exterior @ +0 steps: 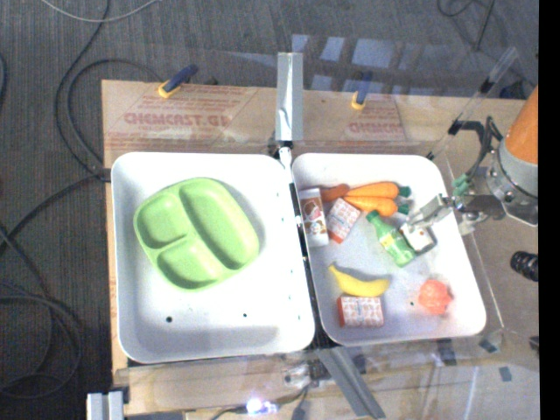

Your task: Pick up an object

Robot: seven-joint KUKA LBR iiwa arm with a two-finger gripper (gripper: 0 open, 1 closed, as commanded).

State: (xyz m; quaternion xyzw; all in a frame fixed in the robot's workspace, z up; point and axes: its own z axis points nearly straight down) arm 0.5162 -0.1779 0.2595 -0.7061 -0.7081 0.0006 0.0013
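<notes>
Camera view: two white bins are seen side by side on the counter (122, 116). A green divided plate (198, 232) lies in the left bin (131, 322). In the right bin (464, 318) are gathered two carrots (376, 196), a small can (313, 217), a red-and-white box (343, 220), a green bottle (390, 239), a banana (359, 281), a second box (360, 311) and a red tomato-like piece (434, 295). The tool (423, 228) is reached in from the right over that bin, just beside the green bottle's right side. Whether contact is made, and how wide the tool stands, cannot be told. The carrots lie up-left of it, the tomato-like piece below.
</notes>
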